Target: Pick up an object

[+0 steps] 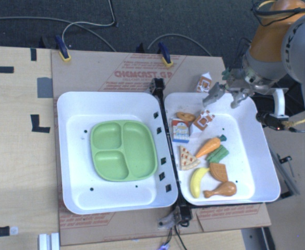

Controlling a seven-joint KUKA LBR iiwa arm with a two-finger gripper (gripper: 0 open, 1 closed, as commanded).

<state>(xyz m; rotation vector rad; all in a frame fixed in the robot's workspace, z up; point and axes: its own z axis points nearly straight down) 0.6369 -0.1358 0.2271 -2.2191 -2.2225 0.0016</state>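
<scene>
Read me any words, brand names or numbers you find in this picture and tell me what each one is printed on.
"CHEMCAST GP": red print on the brown cardboard sheet under the bins, reading uphill toward the right.
More red print runs along that sheet's front edge, too small to read.
The small carton in the right bin carries a printed label, too blurred to read.
The little carton lying on the sheet behind that bin also has markings, unreadable.
</scene>
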